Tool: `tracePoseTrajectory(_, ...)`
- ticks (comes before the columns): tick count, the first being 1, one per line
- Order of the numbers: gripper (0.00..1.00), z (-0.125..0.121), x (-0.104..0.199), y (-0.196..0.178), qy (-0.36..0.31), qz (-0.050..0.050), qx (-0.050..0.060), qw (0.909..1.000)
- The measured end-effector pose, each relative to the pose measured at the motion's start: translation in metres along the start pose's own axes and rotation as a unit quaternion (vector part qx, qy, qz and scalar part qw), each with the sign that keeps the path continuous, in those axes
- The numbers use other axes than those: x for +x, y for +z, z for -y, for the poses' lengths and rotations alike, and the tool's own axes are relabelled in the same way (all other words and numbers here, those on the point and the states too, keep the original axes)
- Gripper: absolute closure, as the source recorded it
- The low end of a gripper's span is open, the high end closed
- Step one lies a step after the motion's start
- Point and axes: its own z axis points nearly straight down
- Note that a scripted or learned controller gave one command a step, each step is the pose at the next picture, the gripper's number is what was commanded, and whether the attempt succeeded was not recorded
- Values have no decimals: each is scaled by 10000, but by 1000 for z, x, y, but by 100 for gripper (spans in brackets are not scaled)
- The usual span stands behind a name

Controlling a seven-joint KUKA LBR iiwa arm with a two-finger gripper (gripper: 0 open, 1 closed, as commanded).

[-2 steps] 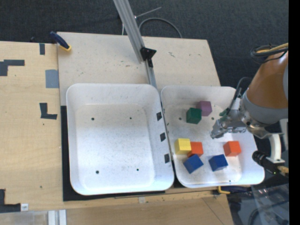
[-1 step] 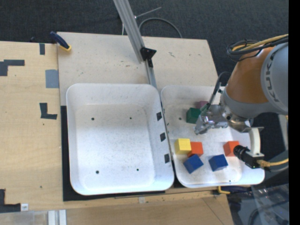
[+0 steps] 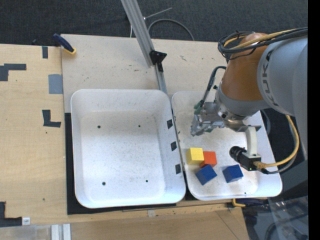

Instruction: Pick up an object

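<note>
Four blocks lay in right bin (image 3: pixel 270 186), near part: yellow block (image 3: pixel 195 155) touching orange block (image 3: pixel 210 158), two blue blocks (image 3: pixel 205 174) (image 3: pixel 232 173) nearer. Gripper (image 3: pixel 201 126) hung just beyond yellow block, holding nothing; jaw state could not be told. Arm (image 3: pixel 260 74) reached in from right, wrist pointed down over bin

Both white bins (image 3: pixel 120 149) look like speckled matt plastic, the bench (image 3: pixel 25 149) pale wood, the slanting pole (image 3: pixel 136 21) brushed metal.

White bins (image 3: pixel 120 101), yellow block (image 3: pixel 195 155), orange block (image 3: pixel 210 158), two blue blocks (image 3: pixel 205 174)
</note>
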Motion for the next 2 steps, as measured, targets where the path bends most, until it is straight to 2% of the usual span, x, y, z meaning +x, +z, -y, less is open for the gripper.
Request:
tracePoseTrajectory(1, 100, -19, 41, -4, 7, 3, 2, 10000)
tracePoseTrajectory(2, 100, -36, 102, -2, -1, 0, 6, 10000)
